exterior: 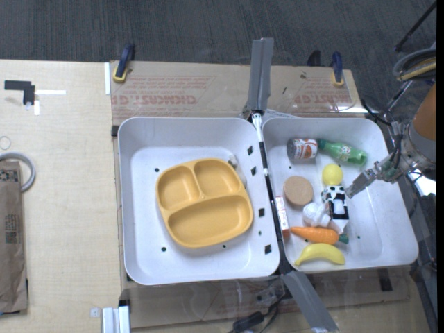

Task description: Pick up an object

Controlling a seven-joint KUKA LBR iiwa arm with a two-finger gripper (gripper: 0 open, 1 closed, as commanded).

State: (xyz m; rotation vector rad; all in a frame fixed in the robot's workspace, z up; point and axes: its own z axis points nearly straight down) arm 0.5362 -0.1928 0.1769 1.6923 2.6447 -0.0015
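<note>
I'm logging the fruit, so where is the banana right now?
In the camera view, the banana lies in the right bin, near its front edge, just below the carrot.

Two white bins (132, 207). The left one holds a yellow-orange divided plate (204, 202). The right one holds a green bottle (343, 151), a red-and-white can (302, 149), a tan disc (299, 191), a black-and-white toy cow (337, 201), an orange carrot (316, 234) and a yellow banana (320, 255).

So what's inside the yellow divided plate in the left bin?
Nothing visible: all three compartments of the yellow divided plastic plate look bare. The white bin floor beneath it is covered by the plate.
</note>
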